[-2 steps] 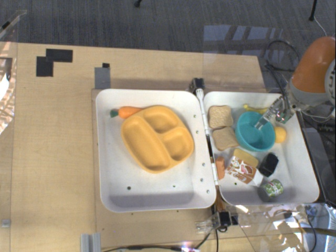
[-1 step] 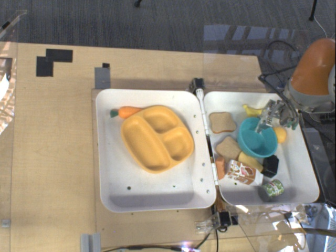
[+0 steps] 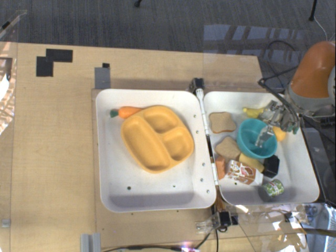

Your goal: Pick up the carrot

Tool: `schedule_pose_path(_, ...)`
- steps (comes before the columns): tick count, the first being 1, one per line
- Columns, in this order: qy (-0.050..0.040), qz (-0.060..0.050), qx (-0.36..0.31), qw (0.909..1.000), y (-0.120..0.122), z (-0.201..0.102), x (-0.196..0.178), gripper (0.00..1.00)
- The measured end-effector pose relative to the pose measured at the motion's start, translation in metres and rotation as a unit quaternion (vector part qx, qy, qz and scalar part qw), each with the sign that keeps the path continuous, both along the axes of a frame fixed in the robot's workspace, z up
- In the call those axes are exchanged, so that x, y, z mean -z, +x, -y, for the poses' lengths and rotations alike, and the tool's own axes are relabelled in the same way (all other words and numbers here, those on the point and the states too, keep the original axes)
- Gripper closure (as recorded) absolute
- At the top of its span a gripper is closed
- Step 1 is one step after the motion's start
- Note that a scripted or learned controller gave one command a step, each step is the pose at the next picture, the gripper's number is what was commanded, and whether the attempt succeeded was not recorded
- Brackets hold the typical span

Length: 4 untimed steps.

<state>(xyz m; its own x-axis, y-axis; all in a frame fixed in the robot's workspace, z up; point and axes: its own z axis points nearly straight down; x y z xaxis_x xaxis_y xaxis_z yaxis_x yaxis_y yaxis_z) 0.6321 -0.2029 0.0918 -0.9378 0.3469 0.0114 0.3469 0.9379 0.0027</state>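
Note:
The carrot (image 3: 128, 111) is small and orange with a green tip. It lies in the left bin (image 3: 113, 193) near its far left corner, touching the rim of a yellow divided plate (image 3: 157, 138). My gripper (image 3: 264, 136) hangs over the right bin (image 3: 307, 167), down at the teal bowl (image 3: 253, 140), well to the right of the carrot. Nothing shows held in it.
The right bin holds two bread slices (image 3: 222, 122), a yellow piece (image 3: 253, 111) behind the bowl, a black block (image 3: 271, 166), a juice carton (image 3: 241, 172) and a green ball (image 3: 273, 188). A metal divider (image 3: 206, 135) separates the bins. Cables trail at the right.

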Motion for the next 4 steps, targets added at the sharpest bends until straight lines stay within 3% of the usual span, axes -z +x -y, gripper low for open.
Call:
schedule_pose_path(1, -0.0043, 0.012, -0.017, 0.9998, -0.019, 0.002, -0.014, 0.00)
schedule_pose_path(2, -0.0042, 0.013, -0.204, 0.9788, -0.035, 0.002, -0.049, 0.00)
schedule_pose_path(3, -0.0071, 0.017, -0.228, 0.9735, -0.008, 0.003, -0.145, 0.00)
schedule_pose_path(4, -0.0051, 0.014, -0.333, 0.9429, -0.042, 0.002, -0.185, 0.00)
